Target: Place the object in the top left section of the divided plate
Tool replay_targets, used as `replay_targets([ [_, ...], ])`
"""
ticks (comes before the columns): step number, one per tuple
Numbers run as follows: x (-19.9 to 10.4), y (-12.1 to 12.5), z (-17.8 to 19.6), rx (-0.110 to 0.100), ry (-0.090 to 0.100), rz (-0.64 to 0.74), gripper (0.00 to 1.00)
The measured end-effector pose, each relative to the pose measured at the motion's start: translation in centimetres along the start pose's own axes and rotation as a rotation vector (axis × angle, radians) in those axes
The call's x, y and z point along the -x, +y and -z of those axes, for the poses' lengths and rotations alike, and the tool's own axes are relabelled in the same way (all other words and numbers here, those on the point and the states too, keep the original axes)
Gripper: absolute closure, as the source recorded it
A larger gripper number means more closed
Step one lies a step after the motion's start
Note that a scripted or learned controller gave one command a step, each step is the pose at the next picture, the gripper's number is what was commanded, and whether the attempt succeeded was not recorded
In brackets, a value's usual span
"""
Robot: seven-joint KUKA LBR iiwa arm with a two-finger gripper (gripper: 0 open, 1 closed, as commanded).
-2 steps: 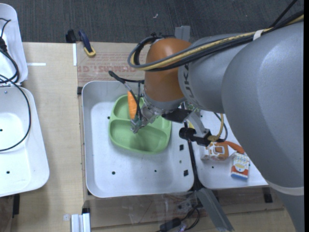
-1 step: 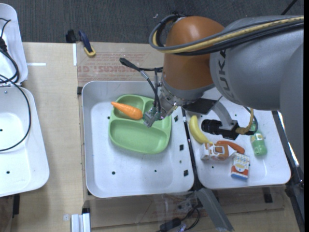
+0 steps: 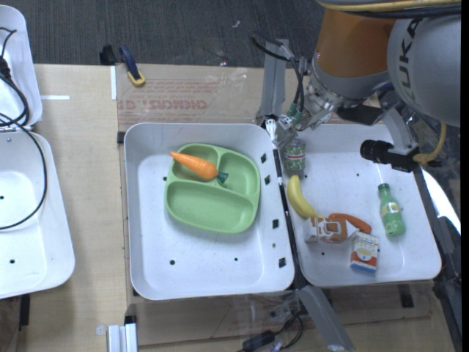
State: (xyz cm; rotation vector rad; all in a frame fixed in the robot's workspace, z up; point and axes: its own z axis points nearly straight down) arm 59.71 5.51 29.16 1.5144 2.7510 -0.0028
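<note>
The orange plastic carrot with a green stalk end [image 3: 196, 165] already lies in the top left section of the light green divided plate [image 3: 212, 210], its tip pointing toward ten o'clock and its stalk end resting on the ridge between sections. Judging by that, the placing step looks done and the arm is in the retreat stage; the next move likely calls only for lifting clear of the bins. The grey arm with its orange band leans in from two o'clock, wrist angled down, the pincer [image 3: 287, 127] poised over the seam between the two white bins, above a small green-labelled can [image 3: 294, 157]. Whether it grips anything, I cannot tell.
</note>
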Motion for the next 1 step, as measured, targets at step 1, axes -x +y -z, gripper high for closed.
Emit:
replay_targets([
  [1, -0.03, 0.01, -0.01, 0.000, 0.000, 0.000, 0.00],
])
